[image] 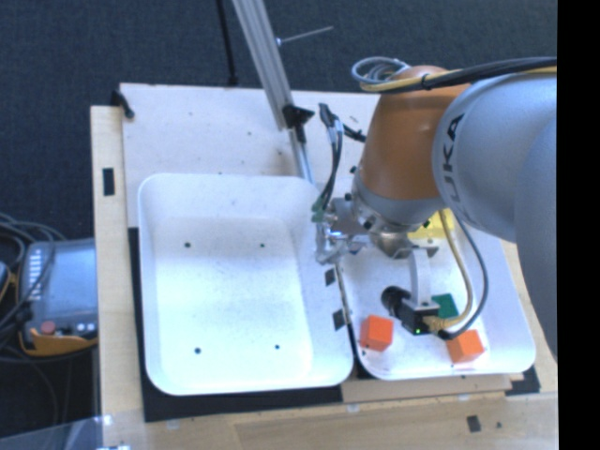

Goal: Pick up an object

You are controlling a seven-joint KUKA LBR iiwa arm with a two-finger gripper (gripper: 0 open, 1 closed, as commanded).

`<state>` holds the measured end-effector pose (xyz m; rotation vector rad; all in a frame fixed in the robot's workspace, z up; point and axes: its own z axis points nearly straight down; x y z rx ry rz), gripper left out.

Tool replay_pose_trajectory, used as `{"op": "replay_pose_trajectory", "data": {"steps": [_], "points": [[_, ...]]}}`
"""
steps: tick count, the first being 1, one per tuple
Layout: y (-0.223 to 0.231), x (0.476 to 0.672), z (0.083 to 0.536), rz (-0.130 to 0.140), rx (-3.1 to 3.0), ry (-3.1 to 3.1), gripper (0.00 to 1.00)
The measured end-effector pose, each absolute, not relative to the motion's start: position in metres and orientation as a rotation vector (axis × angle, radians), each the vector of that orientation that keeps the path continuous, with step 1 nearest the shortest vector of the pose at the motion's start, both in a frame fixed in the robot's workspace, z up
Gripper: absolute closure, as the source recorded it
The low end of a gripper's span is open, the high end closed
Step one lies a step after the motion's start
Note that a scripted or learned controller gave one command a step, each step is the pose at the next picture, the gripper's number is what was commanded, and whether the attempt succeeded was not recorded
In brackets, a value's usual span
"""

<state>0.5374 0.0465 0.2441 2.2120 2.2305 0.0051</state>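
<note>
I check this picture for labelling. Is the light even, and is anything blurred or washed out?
Camera view: the light is bright and fairly even; the left bin is nearly washed out, yet its dark specks show; the arm, close to the lens, looks soft and hides much of the right bin; both orange blocks are clear.

floor (112, 26): dark carpet | surface (187, 129): pale wood, white top | rail (262, 45): aluminium, slanted | left: grey box (61, 284), cables (14, 228)

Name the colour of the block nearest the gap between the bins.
The block is orange; camera view.
</note>
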Motion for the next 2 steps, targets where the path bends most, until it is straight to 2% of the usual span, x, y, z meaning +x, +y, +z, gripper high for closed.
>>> {"op": "replay_pose_trajectory", "data": {"steps": [1,2], "points": [[0.0939,0.5214,0.2474,0.002,2.214,2.232,1.0],[0.0908,0.522,0.2472,0.0,2.22,2.224,0.0]]}}
